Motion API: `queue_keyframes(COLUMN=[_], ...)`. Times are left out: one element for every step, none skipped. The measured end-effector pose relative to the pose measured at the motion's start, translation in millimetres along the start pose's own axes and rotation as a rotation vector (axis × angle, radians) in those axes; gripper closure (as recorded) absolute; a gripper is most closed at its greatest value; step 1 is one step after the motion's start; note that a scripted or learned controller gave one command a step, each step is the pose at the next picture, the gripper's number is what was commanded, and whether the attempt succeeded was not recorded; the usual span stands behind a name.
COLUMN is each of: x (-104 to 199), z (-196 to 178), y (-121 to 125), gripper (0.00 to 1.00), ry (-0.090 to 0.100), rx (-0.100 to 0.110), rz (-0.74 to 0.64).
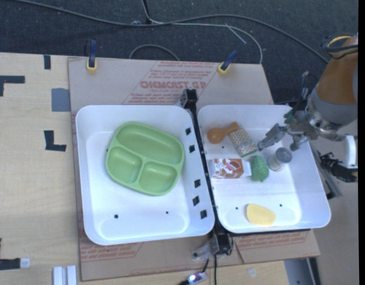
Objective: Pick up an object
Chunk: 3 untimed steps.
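White plastic bins are sitting side by side on the counter. In the left bin I am seeing a green divided plate lying flat toward the far side. In the right bin several small things are lying: an orange spoon-like piece at the far left, a speckled block just beside it, a red-and-white packet nearer, a green lump touching the packet's right end, a grey round piece to the right of that, and a yellow oval well apart at the near edge. My pincer is hanging over the far right part of this bin, above the grey round piece, its dark fingers looking spread, with nothing between them. I am seeing the orange band of the arm at the right.
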<state>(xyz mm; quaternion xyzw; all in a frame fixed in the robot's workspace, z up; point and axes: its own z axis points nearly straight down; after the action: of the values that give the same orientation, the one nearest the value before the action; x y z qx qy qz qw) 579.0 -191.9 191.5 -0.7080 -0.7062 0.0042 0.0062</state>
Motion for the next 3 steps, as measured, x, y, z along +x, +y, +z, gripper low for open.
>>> queue_keyframes(x=[0.4, 0.9, -5.3], z=[-7.4, 36.2, 68.7], y=[3.2, 2.4, 7.6], gripper=[0.0, 0.0, 0.0], ry=[-0.003, -0.003, -0.018], rx=[-0.013, -0.009, -0.031], rz=[-0.004, -0.004, -0.001])
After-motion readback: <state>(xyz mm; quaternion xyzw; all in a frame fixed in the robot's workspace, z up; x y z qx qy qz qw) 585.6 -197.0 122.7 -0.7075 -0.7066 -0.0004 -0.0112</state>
